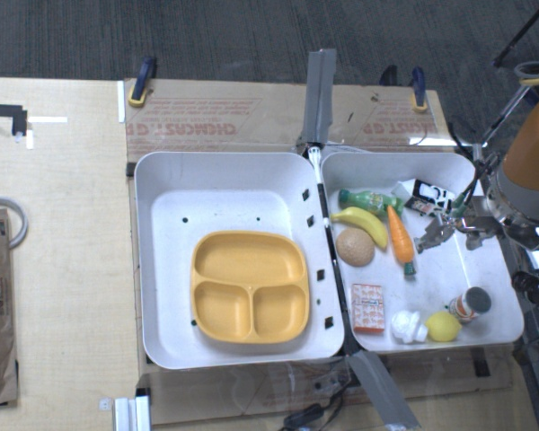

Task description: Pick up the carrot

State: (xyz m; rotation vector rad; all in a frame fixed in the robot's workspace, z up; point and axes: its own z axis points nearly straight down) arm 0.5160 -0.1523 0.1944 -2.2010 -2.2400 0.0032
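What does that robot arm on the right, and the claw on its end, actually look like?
The arm shows as a rounded orange band at the view's right edge, with grey metal below it. Thin dark cables run down beside it. The claw is small, made of silvery-grey metal with slim fingers, fixed to a dark, blocky wrist piece.

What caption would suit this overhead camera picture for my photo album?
Robot hand hovering just right of the carrot in the right bin, beside a banana; yellow tray in the left bin.
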